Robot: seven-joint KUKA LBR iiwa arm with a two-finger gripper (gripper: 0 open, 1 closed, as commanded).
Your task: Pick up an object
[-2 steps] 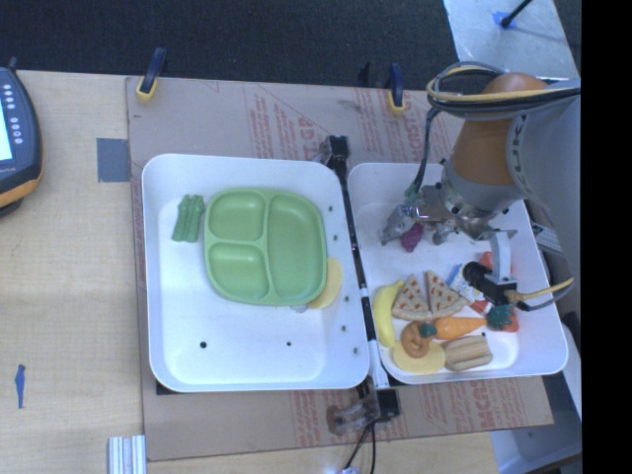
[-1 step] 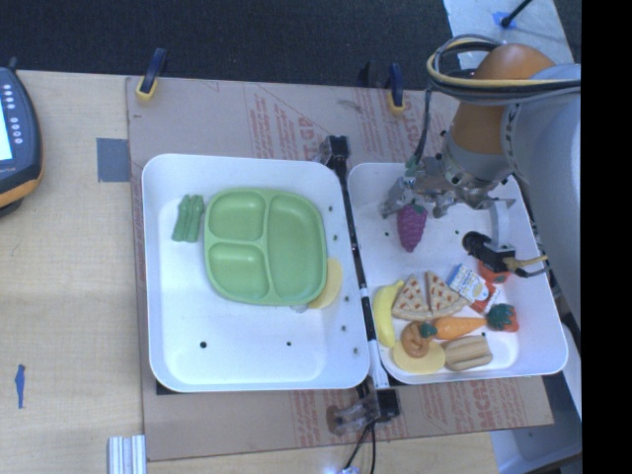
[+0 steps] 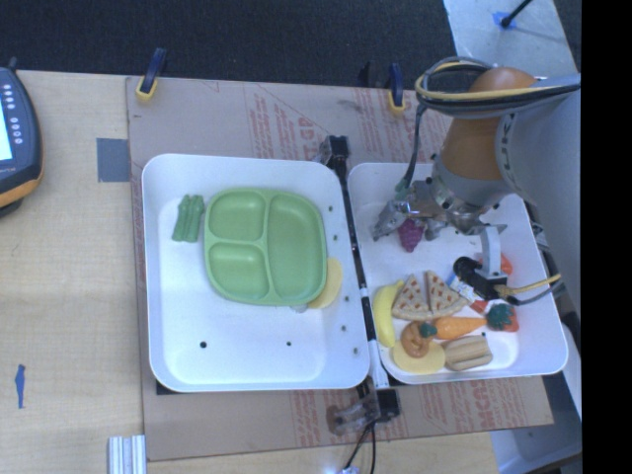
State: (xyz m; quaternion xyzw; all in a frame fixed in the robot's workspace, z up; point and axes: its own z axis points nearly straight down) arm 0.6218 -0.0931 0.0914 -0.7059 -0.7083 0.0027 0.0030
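A pale wooden tabletop (image 3: 69, 294) carries a brown cardboard sheet (image 3: 247, 117) clamped at its far edge, and beyond that the floor is dark. At the far left sits a black and orange handheld control pendant (image 3: 15, 136).

On the cardboard, the left shallow white bin (image 3: 247, 363) holds a small green ribbed toy vegetable (image 3: 188, 217) near its left wall, and beside it a light green plastic plate with three compartments (image 3: 265, 247), with a flat yellow piece (image 3: 331, 282) poking out from under its right edge.

The right shallow white bin (image 3: 538, 358) is where I am working. My end effector (image 3: 423, 217) hangs low over its upper part, just above a small purple toy (image 3: 411, 233). I cannot tell whether my fingers are apart or together; the wrist hides them, and I see nothing clearly clamped between them.

The likely target, as I judge it, is that purple toy, since it lies apart from the rest. Nearer the camera a crowded heap fills the bin: a tan sandwich wedge (image 3: 425, 294), an orange carrot (image 3: 459, 327), a round orange piece (image 3: 415, 341) and a brown bread roll (image 3: 467, 354).

To do this well I should centre over the purple toy, come straight down so the fingers straddle it, close firmly, then lift without brushing the bin wall.
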